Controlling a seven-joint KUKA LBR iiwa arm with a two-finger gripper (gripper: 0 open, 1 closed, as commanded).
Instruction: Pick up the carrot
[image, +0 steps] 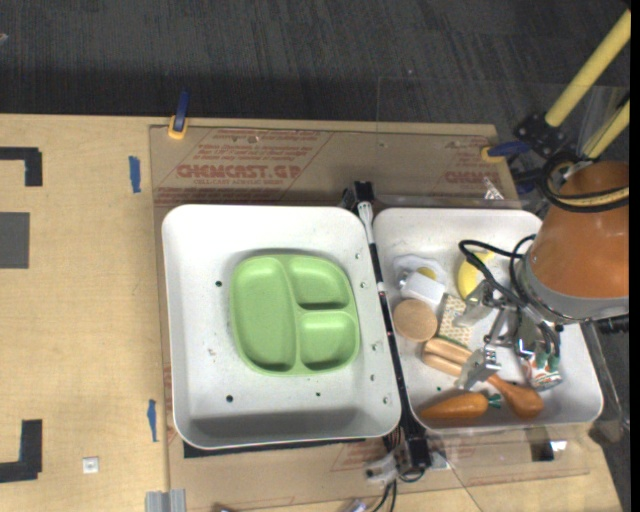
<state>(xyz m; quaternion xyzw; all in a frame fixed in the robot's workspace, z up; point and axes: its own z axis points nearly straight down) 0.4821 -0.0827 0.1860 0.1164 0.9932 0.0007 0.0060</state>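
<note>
The carrot (455, 406) lies at the near edge of the right bin (590, 405). The gripper (487, 372) hangs just above it, slightly open, holding nothing. It could slip off or grab the bread stick (445, 354) nearby.

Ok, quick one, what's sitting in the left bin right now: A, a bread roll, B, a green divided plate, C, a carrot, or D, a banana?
B: the left bin holds a green divided plate, while the carrot lies in the right bin near the gripper.
</note>
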